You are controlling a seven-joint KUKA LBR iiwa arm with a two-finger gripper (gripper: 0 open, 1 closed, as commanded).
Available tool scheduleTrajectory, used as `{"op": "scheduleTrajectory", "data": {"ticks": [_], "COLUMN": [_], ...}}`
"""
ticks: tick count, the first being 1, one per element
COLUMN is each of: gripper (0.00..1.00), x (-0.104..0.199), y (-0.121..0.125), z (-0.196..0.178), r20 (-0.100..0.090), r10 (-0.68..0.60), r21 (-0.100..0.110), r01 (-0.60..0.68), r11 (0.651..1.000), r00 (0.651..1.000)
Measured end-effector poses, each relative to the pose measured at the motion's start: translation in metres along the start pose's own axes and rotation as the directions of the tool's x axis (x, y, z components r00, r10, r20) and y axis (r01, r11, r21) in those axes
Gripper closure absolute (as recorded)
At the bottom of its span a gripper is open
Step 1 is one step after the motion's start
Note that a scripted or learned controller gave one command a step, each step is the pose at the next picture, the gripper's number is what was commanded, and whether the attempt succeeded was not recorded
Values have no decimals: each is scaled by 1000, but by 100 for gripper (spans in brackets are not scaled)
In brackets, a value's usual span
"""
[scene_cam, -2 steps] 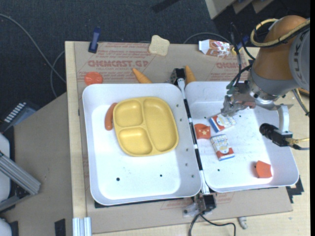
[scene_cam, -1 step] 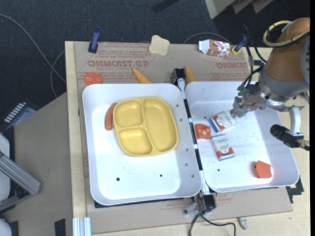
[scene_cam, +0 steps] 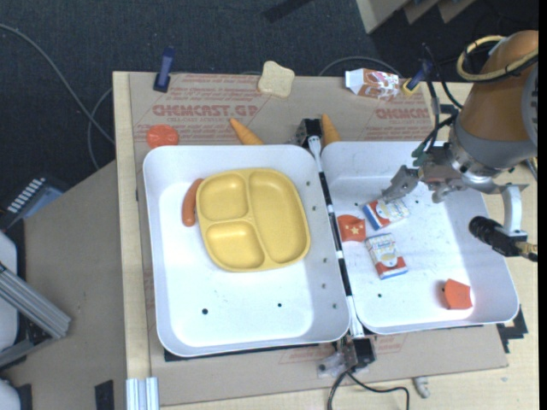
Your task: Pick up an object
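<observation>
The right bin (scene_cam: 479, 314) holds a small white, blue and red carton (scene_cam: 382, 213), a flat red piece (scene_cam: 351, 226), a second small carton with a red end (scene_cam: 386, 256), and an orange block (scene_cam: 456, 295) near the front right corner. My gripper (scene_cam: 408, 186) reaches in from the right and hangs low over the bin's rear middle. It is just above and right of the first carton, whose far edge it partly covers. Nothing shows as held.
The left bin (scene_cam: 179, 314) holds a yellow divided plate (scene_cam: 253, 218) with a sausage (scene_cam: 189, 203) beside it. On the board behind the bins lie a bread slice (scene_cam: 276, 79), a carrot (scene_cam: 245, 131), an orange disc (scene_cam: 161, 135) and a small carton (scene_cam: 373, 82).
</observation>
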State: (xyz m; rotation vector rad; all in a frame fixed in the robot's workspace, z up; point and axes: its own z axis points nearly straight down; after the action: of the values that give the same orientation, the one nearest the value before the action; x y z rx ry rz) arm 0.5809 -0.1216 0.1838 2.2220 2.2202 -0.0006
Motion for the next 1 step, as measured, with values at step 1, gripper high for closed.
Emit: {"op": "scheduleTrajectory", "data": {"ticks": [1], "gripper": [0], "x": [-4], "y": [-36], "z": [96], "r20": [0], "r10": [0], "r21": [-4], "r01": [0], "r11": [1000], "r00": [1000]}}
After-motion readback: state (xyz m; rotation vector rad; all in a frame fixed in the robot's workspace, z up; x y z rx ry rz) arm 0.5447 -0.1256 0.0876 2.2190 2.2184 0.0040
